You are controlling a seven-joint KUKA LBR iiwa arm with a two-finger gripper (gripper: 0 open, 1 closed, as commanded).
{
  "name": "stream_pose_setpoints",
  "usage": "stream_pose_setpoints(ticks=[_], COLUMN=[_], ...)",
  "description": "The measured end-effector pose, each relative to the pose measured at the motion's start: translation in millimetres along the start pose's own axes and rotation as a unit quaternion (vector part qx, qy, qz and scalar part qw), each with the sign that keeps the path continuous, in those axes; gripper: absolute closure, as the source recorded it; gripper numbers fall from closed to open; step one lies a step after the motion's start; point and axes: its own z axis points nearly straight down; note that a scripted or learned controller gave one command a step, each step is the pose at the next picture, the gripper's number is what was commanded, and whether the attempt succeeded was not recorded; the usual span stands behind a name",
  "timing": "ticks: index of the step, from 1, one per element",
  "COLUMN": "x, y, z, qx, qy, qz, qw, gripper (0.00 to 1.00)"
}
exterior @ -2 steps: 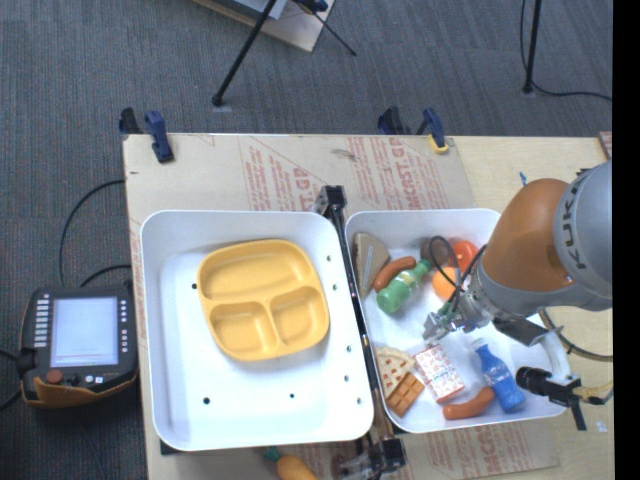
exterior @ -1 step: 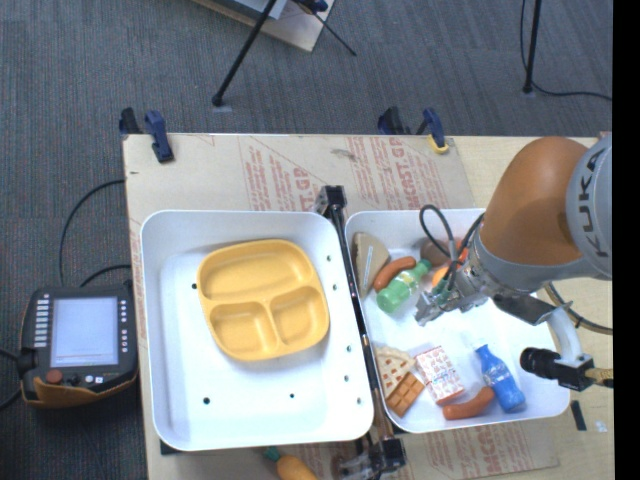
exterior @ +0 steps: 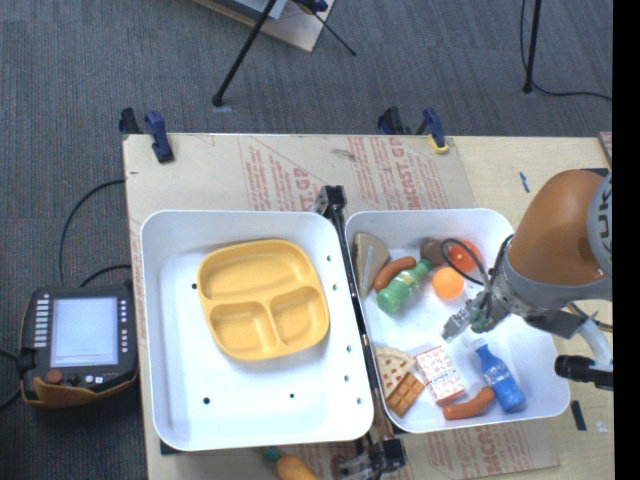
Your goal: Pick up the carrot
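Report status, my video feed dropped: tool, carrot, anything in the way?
Tool over right white bin, near round orange ball. Tapered orange carrot on bench, front of left white bin, far from tool.

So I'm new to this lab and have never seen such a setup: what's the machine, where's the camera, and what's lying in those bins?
One camera looks down at a slant on a bench. The grey and orange robot arm reaches in from the right; its gripper hovers in the right bin, with nothing visibly held. That bin holds toy food: a green bottle, an orange ball, a blue bottle, a sausage, a waffle and more. The left bin carries a yellow divided tray. A carrot lies outside, at the bench's front edge.
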Motion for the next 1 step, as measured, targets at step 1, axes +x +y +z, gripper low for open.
stream_pose_setpoints(ticks=[1], x=[-44.7], y=[-19.3], z=[28.5], qx=[-0.003], qy=[-0.002], qz=[-0.290], qw=[0.9570], gripper=[1.00])
